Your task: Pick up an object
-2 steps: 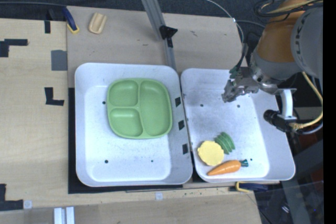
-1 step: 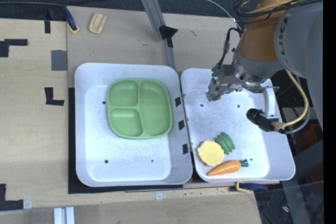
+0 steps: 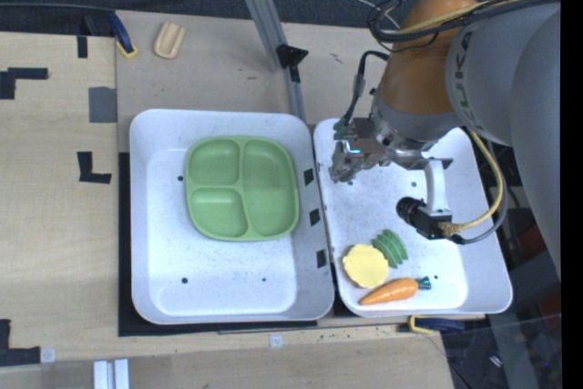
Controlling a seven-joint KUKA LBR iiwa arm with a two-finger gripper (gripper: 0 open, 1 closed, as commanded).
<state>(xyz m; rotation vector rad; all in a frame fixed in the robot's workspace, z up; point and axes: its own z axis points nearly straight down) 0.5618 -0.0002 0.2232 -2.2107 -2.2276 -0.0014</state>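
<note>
Arm (image 3: 474, 59) reaching in from right, wrist bent down over far left of right bin (image 3: 483, 287). Gripper (image 3: 346, 161) low near bin floor, nothing visibly between fingers; open or closed — cannot tell. Carrot (image 3: 390, 291), yellow piece (image 3: 364, 265), green piece (image 3: 393, 246) clustered at near edge, apart from gripper.

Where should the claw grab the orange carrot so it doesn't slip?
Probably around the middle of the carrot, coming straight down from above. It lies flat in the right bin, its long body running left to right and narrowing to a point at the left, so the fingers should close across its narrow width. The yellow piece sits close behind, so stay toward the thicker right half.
</note>
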